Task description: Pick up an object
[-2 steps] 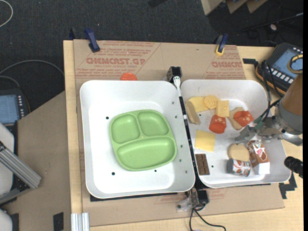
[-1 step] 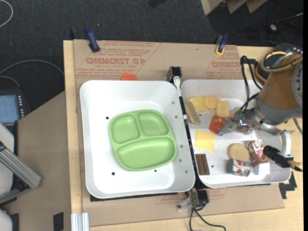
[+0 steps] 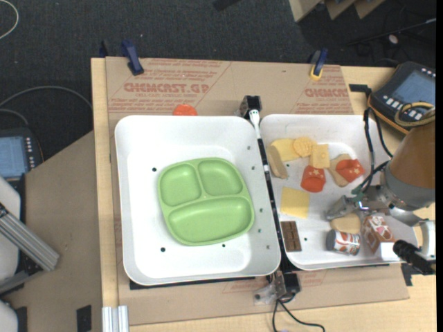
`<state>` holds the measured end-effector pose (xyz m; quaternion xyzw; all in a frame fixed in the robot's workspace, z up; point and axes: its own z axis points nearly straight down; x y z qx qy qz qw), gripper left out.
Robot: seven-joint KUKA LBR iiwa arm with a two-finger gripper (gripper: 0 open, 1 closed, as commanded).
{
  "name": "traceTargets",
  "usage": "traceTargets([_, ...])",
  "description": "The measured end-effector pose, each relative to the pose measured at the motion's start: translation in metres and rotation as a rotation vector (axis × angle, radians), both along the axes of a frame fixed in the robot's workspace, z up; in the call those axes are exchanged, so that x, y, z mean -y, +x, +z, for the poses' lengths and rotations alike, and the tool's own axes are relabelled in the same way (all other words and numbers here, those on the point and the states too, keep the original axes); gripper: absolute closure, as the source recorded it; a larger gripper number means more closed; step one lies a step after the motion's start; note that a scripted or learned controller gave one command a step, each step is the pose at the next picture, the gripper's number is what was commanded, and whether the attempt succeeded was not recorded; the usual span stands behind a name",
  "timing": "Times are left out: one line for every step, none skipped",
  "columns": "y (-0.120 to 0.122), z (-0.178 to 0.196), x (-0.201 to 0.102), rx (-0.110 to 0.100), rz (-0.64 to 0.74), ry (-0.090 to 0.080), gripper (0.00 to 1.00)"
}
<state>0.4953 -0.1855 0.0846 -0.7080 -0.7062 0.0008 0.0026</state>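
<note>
- The right bin [image 3: 277, 126] holds the pickable things, a loose group of toy foods.
- Near its back wall lie a tan bread piece [image 3: 278, 159], a round cracker [image 3: 302, 146] and a pale yellow block [image 3: 319, 155], close together.
- A red pepper [image 3: 313, 179] sits near the middle, with a second red piece [image 3: 350, 169] to its right resting against a brown lump.
- A yellow cheese square [image 3: 295, 203] lies in front of the pepper, apart from it.
- A dark chocolate bar [image 3: 291, 236] lies at the bin's front left, near the wall.
- A small can [image 3: 346, 241] lies on its side at the front, just beside a red-and-white packet [image 3: 378, 229].
- The gripper [image 3: 351, 206] hangs low over the right part of this bin, just above a pale wedge [image 3: 345, 223] next to the can; whether it is parted, closed or touching anything I cannot tell.
- The arm [image 3: 415, 168] comes in from the right, its orange band over the bin's right edge.
- The left bin [image 3: 131, 185] holds a green divided plate [image 3: 205, 200], lying flat near its centre.
- Both bins rest on a tabletop [image 3: 208, 81] covered in printed cardboard, with blue clamps [image 3: 131, 56] at its back edge.
- A handheld pendant [image 3: 408, 99] lies at the back right corner.
</note>
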Motion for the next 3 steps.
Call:
traceTargets([0.003, 0.010, 0.000, 0.007, 0.001, -0.003, 1.00])
traceTargets([0.037, 0.041, -0.080, 0.010, 0.011, -0.002, 1.00])
traceTargets([0.086, 0.103, -0.154, 0.013, 0.009, -0.003, 1.00])
